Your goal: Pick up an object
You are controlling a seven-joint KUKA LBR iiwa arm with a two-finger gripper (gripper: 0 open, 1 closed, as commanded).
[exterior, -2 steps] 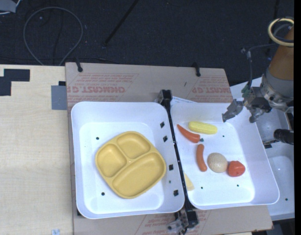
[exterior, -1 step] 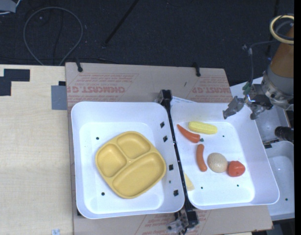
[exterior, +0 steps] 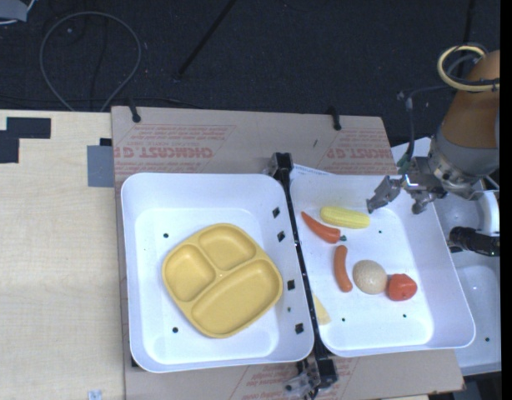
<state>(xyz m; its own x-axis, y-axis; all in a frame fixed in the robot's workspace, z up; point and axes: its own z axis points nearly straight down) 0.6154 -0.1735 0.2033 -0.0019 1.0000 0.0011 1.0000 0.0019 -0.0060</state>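
Claw (exterior: 403, 193) fingers apart, nothing btwn them, over right bin (exterior: 439, 327) far edge. Yellow corn (exterior: 345, 217) just left of it, carrot (exterior: 320, 227) beside corn.

Yellow divided plate (exterior: 222, 280), left bin (exterior: 148, 223)

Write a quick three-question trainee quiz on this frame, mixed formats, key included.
1. True or false: the yellow divided plate lies in the left bin.
2. Which item touches the beige egg? A) corn cob B) tomato C) carrot
3. Fill in: the pincer hovers over the right bin's ___ edge.

Key: 1 true; 2 B; 3 far
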